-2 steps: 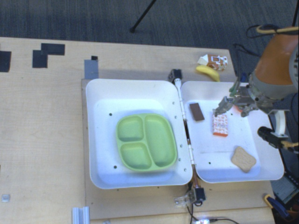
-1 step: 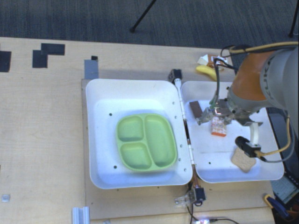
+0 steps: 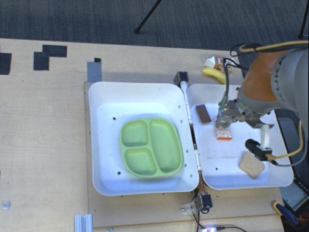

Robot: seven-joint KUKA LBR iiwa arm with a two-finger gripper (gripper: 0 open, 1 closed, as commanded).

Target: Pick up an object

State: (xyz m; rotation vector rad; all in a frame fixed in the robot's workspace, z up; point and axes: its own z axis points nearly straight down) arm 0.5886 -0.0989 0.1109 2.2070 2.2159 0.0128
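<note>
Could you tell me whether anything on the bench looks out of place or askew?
Mostly tidy. One oddity: a banana lies on the bench outside the right bin, beyond its far rim. The green tray sits slightly skewed in the left bin.

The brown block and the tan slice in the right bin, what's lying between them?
In the camera view, a small orange-and-white packet lies between the brown block and the tan slice, with the gripper right above it.

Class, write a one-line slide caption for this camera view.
Gripper poised over a small orange-and-white packet in the right bin; green divided tray fills the left.
</note>
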